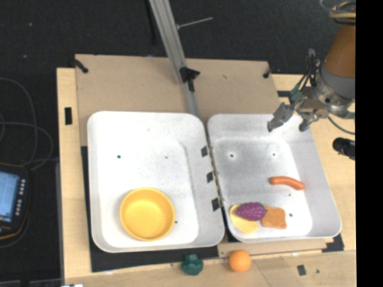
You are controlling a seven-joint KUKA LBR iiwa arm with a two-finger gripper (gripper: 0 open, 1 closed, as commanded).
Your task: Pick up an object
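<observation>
Grey, my claw (292, 120) hangs over the far right corner of the right bin (311, 160), fingers spread apart, gripping nothing. Nearer in that bin lie an orange carrot (286, 183), purple grapes (250, 210) and an orange wedge (274, 218). A yellow bowl (147, 213) sits in the left bin (143, 142).
</observation>
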